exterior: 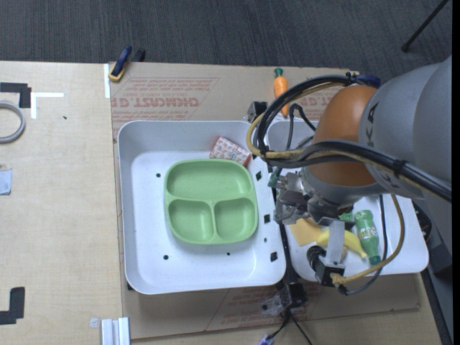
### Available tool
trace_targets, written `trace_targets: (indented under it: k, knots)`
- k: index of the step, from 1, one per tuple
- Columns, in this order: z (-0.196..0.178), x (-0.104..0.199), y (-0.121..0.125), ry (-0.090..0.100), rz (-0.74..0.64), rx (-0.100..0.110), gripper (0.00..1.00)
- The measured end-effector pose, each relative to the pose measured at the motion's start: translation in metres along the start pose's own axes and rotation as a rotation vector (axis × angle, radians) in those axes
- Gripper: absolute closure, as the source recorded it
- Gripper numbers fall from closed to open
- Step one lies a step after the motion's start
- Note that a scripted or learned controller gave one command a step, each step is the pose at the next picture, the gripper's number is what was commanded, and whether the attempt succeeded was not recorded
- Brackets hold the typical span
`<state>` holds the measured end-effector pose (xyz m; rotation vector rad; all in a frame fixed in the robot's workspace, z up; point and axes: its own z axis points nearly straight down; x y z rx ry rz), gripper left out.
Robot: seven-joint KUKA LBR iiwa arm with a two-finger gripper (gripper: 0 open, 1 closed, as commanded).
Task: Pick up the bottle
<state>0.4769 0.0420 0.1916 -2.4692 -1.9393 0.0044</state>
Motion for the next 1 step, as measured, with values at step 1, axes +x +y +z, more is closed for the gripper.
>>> trace_targets:
  k: [1]
  knots:
    - [-0.0130,0.0745,-0.0180,-0.001,0.201,-0.001,1.00]
